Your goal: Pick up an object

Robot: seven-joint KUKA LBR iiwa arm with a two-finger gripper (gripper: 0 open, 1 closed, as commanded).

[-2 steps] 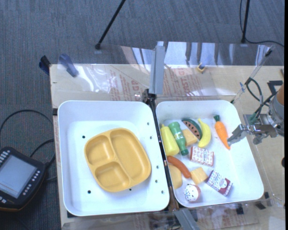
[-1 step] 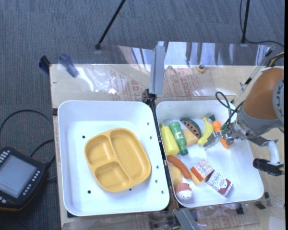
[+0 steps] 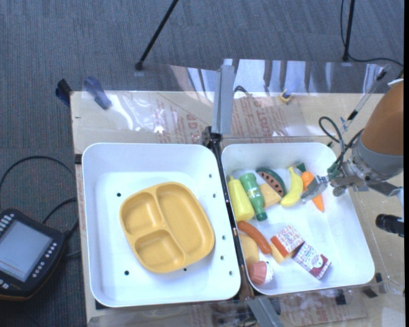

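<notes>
Two white bins on tabletop. Right bin [image 3: 347, 247]: hand [image 3: 319, 184] low at its far right side, finger spread cannot be told; carrot [image 3: 312, 187] touching beneath, banana [image 3: 293, 187] just left. Left bin [image 3: 99, 176]: yellow divided plate [image 3: 166, 226], well apart.

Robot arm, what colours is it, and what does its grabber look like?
The arm is round and fat, orange with a grey part below it. The gripper is small, made of silvery-grey metal bits. Thin black cables loop beside the arm.
</notes>
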